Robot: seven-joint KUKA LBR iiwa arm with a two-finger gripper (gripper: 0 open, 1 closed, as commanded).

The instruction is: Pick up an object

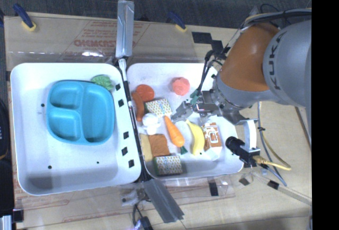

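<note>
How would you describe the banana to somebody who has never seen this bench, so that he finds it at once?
Look at the right bin, the one crowded with toy food, beside the left bin that holds a blue tray. Near its lower middle, an orange carrot lies at a slant. Just right of it is the banana: the one yellow, curved piece, with a white-and-orange packet on its other side.

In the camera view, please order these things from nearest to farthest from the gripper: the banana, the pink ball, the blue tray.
1. banana, just below the gripper, right bin.
2. pink ball, above the gripper, near that bin's top wall.
3. blue tray, far left, in the left bin.
</note>
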